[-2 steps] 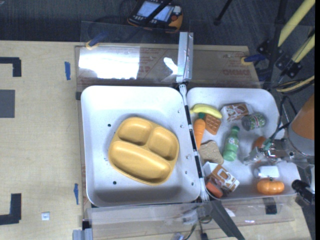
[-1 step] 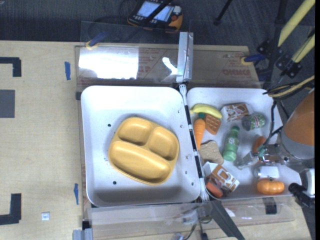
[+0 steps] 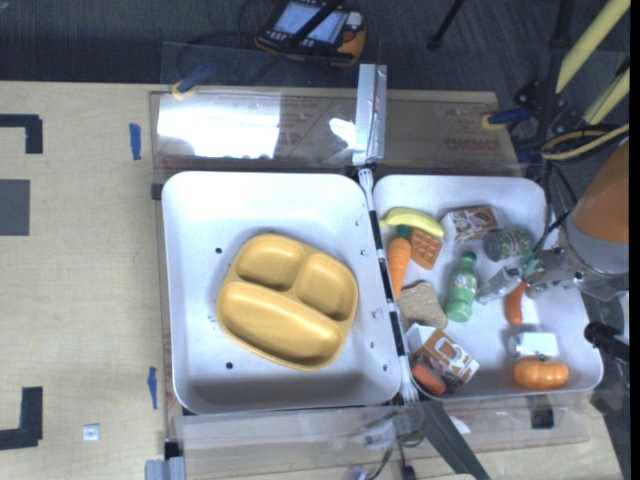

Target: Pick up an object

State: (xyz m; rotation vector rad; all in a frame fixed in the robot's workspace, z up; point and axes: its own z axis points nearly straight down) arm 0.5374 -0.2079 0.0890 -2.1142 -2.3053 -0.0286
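Upright, green bottle [image 3: 461,286], cap far-side

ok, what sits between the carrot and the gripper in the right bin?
In the camera view, the green bottle stands between the carrot and the gripper. Bare white bin floor fills the rest of that stretch.

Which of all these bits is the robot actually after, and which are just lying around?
For the job (any may be picked):
banana
carrot
green bottle
bread slice
small pumpkin
gripper, over the right bin

Just lying about:
yellow divided tray in the left bin
handheld controller beyond the bench
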